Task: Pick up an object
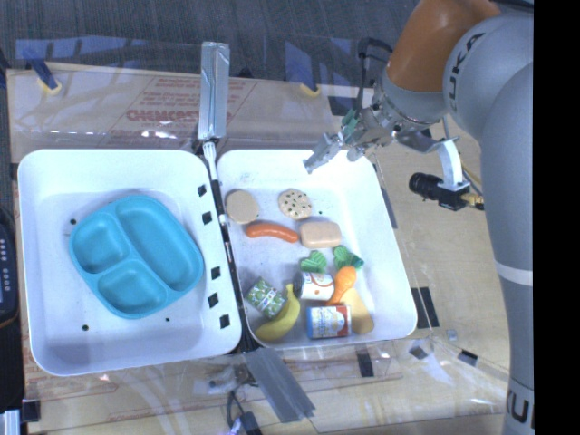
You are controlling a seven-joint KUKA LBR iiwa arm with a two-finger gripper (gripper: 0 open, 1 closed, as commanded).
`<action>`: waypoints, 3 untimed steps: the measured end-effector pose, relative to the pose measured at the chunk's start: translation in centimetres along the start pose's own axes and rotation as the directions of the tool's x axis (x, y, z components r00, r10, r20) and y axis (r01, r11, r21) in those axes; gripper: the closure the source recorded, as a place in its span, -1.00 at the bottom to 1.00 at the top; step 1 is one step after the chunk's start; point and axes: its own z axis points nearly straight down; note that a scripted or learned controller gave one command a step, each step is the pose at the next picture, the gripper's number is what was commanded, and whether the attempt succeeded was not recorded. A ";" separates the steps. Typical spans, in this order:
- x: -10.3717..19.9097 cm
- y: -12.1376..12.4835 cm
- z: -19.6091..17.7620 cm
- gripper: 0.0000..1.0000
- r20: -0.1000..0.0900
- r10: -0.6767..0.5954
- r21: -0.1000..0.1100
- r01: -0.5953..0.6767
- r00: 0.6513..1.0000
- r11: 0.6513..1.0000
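While my gripper (337, 149) hangs over the top edge of the right bin (391, 243), honestly I can't tell how it's set from up here; it's just a tangle of shiny metal and cables, and nothing is visibly caught in it.

All the pickable stuff sits in that right bin, lower down and apart from my tool. It's toy food, smooth moulded plastic by the look of it. There's a round tan disc (242, 206) like a bun, a chocolate-chip cookie (294, 203) with dark specks, a glossy orange-red sausage (272, 232) and a rounded beige block (321, 234). Below those, a knobbly green broccoli piece (314, 262), a carrot (344, 279) with green leaves, a curved yellow banana (283, 321), a small green patterned can (265, 296) and two more cans: a white-and-red one (316, 285) and a red-and-blue one (326, 322) lying on its side. The labels are too small to read.

The left bin (54, 333) holds a blue plate (136, 256), matte plastic with rounded corners and three compartments. Both bins are shallow white plastic with soft rounded rims.

Behind them there's a clear sheet (154, 107) with faded red print, and I can't make out the words. My grey arm (507, 89) has some dark lettering on it, cut off, next to the orange band (435, 34).
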 end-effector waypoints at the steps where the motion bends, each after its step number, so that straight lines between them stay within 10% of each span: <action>1: 2.0 -2.5 14.0 -1.00 -0.007 0.027 0.015 -0.027 1.000 1.000; 2: 0.3 -9.2 14.9 -1.00 -0.002 0.298 0.007 -0.298 0.955 0.955; 3: 0.3 -9.2 13.9 1.00 -0.003 0.295 0.008 -0.295 0.955 0.955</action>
